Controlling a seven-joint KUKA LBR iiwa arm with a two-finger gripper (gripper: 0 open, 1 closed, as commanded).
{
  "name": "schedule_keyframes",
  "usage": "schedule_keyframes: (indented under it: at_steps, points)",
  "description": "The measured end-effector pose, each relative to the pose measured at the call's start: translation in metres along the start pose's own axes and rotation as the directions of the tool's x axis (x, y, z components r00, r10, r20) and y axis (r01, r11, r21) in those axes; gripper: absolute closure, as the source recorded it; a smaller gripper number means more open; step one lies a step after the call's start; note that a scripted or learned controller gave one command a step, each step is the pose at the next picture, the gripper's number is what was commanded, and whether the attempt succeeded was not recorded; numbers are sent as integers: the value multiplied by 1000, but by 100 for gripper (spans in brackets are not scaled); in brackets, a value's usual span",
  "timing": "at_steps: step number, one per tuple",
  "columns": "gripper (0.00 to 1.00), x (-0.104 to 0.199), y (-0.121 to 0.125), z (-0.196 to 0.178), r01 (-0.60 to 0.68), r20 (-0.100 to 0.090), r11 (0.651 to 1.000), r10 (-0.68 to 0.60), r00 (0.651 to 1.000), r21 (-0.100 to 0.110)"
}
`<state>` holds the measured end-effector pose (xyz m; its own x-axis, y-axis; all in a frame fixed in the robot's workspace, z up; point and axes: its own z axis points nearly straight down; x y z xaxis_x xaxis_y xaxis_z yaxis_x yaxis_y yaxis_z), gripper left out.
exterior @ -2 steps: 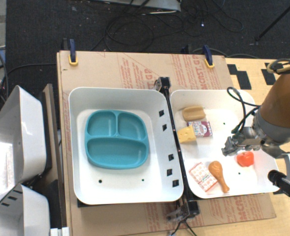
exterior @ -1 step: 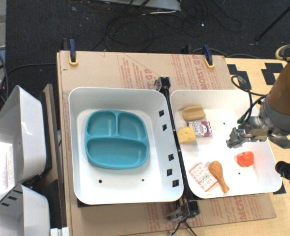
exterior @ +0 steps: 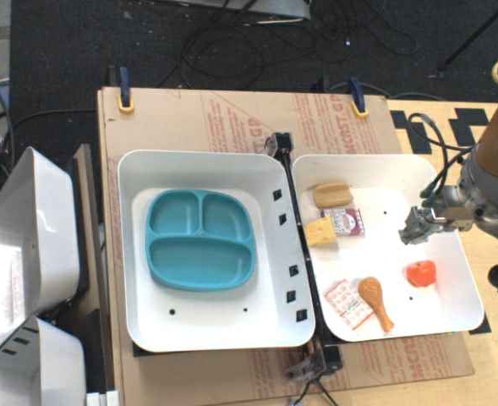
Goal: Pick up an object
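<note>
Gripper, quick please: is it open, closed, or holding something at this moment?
Gripper: cannot be told; it hangs over the right bin, above the red toy, with nothing seen held.

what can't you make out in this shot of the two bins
- Gripper, camera view: small, dark and seen from above, so whether its fingers are open or shut is unclear.
- Arm: cut off by the right edge.
- Small packets and: print too small to read.
- White tub at the left: cut off by the left edge.
</note>
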<state>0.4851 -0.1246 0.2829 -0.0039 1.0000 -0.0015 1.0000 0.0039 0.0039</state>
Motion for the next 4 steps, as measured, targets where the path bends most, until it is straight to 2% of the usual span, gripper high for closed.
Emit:
schedule_keyframes:
  at_steps: [1,2,4]
  points:
    - [100,45,17,19,4,-2,1000,-4,1000,6]
    - [100,94,24,19,4,-2,1000,-4,1000,4]
    - [100,194,62,22,4,-2,1000,-4,1000,2]
